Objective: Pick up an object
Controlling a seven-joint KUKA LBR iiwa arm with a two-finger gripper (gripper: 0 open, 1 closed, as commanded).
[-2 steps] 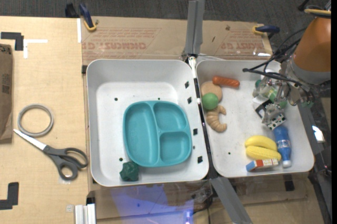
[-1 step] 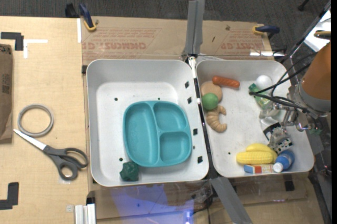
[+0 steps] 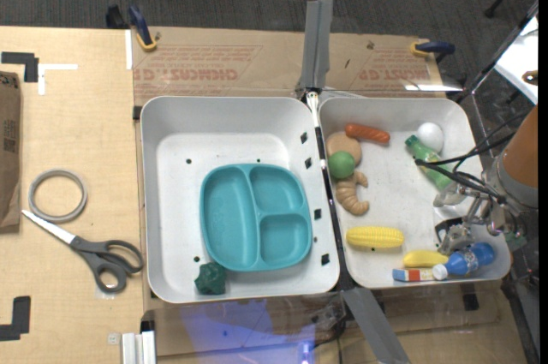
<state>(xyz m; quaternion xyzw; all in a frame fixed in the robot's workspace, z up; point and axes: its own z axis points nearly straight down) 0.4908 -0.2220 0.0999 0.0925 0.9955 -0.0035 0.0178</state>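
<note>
My gripper (image 3: pixel 443 214) reaches in from the right over the right bin (image 3: pixel 390 272), its two fingers pointing left and standing open with nothing between them. Just below it lie a blue bottle (image 3: pixel 473 258), a small yellow piece (image 3: pixel 423 258) and a white tube (image 3: pixel 418 274). Left of it is a yellow corn cob (image 3: pixel 373 237). A green bottle (image 3: pixel 431 163) and a white ball (image 3: pixel 428 134) sit above it. Further left are a red sausage (image 3: pixel 367 132), a green ball (image 3: pixel 342 164) and a tan croissant (image 3: pixel 353 197).
The left bin (image 3: pixel 163 182) holds a teal divided plate (image 3: pixel 255 215) and a dark green lump (image 3: pixel 211 278) at its front. On the bench to the left lie scissors (image 3: pixel 90 251) and a tape roll (image 3: pixel 57 194). Cables trail by the arm at the right.
</note>
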